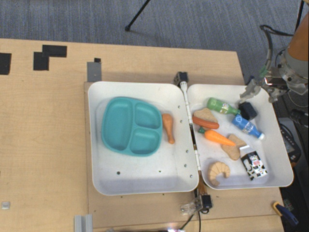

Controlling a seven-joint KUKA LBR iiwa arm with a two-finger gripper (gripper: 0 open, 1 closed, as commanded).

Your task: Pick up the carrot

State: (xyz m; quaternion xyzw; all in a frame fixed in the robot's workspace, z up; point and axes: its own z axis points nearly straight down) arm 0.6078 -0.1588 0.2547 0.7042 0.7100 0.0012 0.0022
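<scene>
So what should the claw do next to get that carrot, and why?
Probably swing toward the middle of the right bin and stop above the carrot. The claw hangs at that bin's far right corner, well away from the carrot, which lies among a hot dog and bread.

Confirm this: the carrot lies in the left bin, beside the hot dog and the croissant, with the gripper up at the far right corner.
Wrong bin. The camera view shows the carrot in the right bin, beside the hot dog and above the croissant. The gripper is at that bin's far right corner, as you said.
</scene>
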